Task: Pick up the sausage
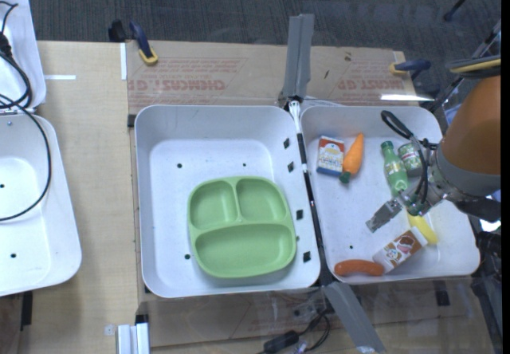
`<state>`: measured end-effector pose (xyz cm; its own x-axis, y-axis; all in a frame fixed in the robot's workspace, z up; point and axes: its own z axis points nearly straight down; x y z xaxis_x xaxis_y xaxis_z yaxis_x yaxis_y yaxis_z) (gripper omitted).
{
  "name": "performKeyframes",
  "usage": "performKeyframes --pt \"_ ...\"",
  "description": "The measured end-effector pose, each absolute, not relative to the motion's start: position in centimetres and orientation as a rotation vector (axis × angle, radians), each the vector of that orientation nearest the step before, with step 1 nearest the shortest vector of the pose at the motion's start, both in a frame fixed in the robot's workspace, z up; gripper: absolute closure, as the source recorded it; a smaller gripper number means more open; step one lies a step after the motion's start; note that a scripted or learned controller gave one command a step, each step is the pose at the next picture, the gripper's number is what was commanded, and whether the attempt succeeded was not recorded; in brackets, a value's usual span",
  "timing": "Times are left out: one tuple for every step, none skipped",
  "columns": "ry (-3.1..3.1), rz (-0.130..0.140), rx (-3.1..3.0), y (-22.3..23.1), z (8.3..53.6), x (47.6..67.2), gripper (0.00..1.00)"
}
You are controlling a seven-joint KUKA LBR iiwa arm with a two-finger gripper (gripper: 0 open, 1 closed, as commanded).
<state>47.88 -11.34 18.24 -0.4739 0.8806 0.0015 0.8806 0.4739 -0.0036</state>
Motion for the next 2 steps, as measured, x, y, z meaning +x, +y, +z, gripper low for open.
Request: performKeyframes --pt "-2.834 0.002 -1.344 -9.90 9.19 47.73 0.00" --pt "-2.860 0.002 -1.286 -9.91 8.86 47.72 0.00"
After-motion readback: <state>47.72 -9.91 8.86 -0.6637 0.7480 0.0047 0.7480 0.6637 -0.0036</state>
